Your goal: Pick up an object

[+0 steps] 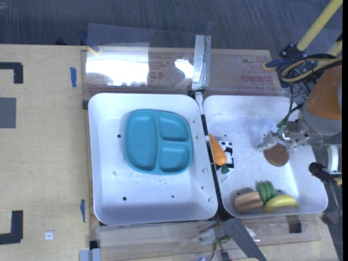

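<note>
In the right bin (244, 110), my gripper (279, 140) hangs over the middle, reaching in from the right. A flat brown round piece (277, 157) lies right beneath it, its upper edge hidden under the gripper. An orange carrot (218, 151) rests against the bin's left wall, beside a small black-and-white item (228, 155). Along the front wall sit a tan bread roll (248, 200), a green ribbed piece (266, 190) and a yellow banana (280, 203), all touching one another.
The left bin (103, 162) holds a blue divided plate (159, 141). A divider ridge (208, 156) runs between the bins. Yellow and black cables (304, 64) hang at the upper right, above the arm's orange band (329, 97).
</note>
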You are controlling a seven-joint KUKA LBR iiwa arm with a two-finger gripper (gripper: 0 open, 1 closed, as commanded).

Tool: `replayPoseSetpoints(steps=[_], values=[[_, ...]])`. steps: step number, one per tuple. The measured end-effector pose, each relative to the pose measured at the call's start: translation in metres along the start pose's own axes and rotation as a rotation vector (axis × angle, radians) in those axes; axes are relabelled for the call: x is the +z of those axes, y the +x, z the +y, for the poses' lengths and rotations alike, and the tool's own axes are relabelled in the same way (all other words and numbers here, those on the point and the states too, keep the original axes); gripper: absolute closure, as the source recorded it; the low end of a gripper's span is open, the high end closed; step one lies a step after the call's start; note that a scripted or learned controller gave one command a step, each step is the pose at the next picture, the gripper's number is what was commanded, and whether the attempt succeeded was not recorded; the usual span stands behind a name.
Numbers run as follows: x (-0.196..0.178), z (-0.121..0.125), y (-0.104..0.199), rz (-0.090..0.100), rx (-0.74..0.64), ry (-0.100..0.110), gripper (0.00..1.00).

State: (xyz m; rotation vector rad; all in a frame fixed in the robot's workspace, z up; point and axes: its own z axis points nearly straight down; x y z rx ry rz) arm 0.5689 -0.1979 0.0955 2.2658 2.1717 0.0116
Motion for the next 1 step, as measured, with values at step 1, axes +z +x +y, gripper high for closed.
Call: replayPoseSetpoints(steps=[1], values=[[0.0025, -0.0025, -0.0034, 0.003, -0.164, -0.004, 0.0]])
